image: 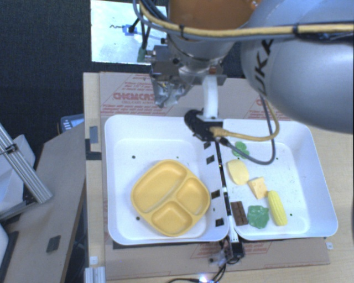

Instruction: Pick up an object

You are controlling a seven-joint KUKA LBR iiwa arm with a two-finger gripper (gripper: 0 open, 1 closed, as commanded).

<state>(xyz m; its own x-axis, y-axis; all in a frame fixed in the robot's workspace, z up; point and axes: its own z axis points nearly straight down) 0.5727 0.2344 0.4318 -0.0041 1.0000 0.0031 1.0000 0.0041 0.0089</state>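
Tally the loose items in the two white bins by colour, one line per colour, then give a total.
Yellow: 4 – divided plastic tray, rounded flat piece, small wedge, corn cob
Green: 2 – small leafy piece, lumpy piece
Brown: 1 – small rectangular block
Total: 7

- A large grey arm [298, 72] with a smooth, rounded casing is seen; black "KUKA" lettering [264, 58] is partly shown.
- An orange band [207, 12] is seen above the wrist.
- A yellow cable [249, 30] and dark cables are strung along the body.
- A white post [209, 99] is joined to a black fitting [199, 124].
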